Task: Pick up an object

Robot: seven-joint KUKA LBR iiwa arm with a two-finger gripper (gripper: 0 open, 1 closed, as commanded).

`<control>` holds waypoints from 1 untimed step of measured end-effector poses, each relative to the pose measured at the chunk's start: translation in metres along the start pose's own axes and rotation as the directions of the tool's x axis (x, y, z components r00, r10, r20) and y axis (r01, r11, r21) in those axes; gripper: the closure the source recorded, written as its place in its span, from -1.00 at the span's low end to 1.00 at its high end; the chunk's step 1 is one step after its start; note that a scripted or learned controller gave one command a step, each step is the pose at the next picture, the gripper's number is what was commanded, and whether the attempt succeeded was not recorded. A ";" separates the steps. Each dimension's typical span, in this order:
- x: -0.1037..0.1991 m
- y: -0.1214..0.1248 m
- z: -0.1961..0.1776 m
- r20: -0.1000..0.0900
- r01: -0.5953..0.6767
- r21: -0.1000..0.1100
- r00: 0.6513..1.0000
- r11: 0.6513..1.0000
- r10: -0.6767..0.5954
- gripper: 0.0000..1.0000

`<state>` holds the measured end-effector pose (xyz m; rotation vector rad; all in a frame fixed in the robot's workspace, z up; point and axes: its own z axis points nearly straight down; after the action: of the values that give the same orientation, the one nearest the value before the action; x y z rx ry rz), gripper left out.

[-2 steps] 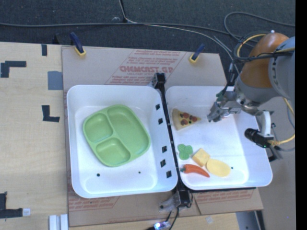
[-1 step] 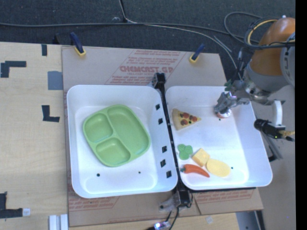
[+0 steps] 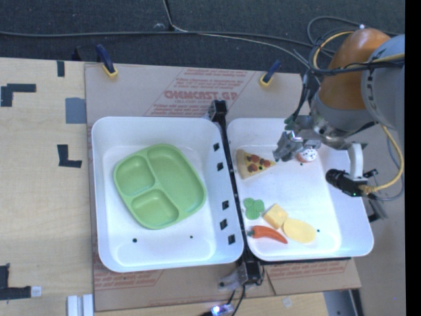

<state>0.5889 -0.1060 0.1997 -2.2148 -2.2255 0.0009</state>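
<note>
In the right bin lie a pizza slice, a green broccoli piece, a yellow cheese cube, a red-orange carrot and a yellow round piece. A small white and red object sits by the gripper's right side. My gripper hangs over the upper middle of the right bin, just right of the pizza slice's tip. I see nothing clearly between its fingers.
The left bin holds a green divided plate. A black divider with clips runs between the bins. Cables and a black fitting hang over the right bin's right rim. Two clamps pin the cardboard at the back.
</note>
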 end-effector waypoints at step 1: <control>0.050 -0.003 -0.014 -0.001 0.002 -0.002 1.000 1.000 -0.002 1.00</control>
<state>0.5861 -0.0558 0.2142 -2.2137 -2.2278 -0.0025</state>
